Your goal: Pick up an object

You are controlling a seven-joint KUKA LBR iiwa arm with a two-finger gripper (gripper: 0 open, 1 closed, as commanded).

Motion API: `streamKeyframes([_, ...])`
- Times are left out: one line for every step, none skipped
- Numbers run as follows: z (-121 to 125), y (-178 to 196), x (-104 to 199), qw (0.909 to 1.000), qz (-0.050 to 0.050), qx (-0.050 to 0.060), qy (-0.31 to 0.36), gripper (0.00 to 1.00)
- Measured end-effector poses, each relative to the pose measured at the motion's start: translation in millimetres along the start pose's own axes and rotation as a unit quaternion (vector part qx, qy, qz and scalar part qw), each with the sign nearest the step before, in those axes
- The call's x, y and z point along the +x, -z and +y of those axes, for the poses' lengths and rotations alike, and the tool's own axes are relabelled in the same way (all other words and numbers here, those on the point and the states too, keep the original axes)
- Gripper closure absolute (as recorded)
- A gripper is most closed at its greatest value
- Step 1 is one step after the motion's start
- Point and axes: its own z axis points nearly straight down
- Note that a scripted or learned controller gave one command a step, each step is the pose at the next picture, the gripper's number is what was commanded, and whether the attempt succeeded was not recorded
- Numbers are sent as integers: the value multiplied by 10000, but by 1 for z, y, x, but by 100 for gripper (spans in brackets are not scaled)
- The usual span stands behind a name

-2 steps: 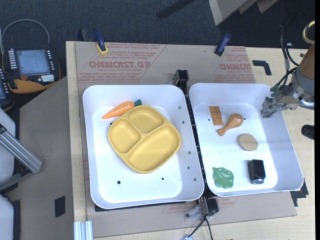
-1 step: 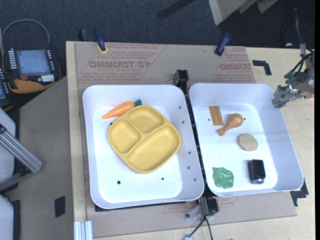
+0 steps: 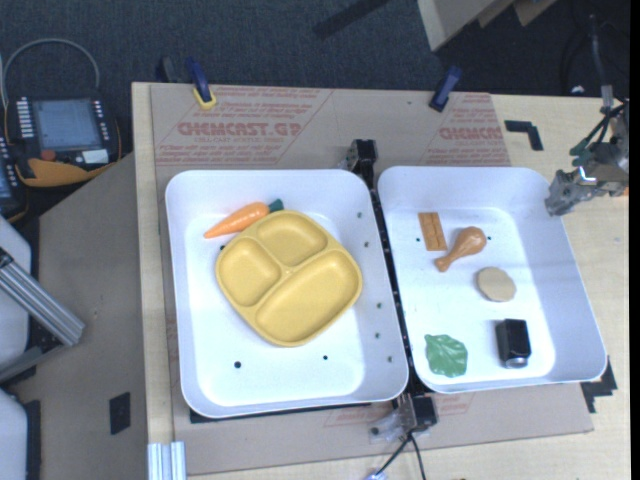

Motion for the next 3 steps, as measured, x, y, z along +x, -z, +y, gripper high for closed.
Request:
streamKeyframes([1,-10,56,10000,13,26,2,100])
streamKeyframes([6,-17,104,10000,11,26,0,100])
streamKeyframes([10,-14,163,10000,14,25,8,100])
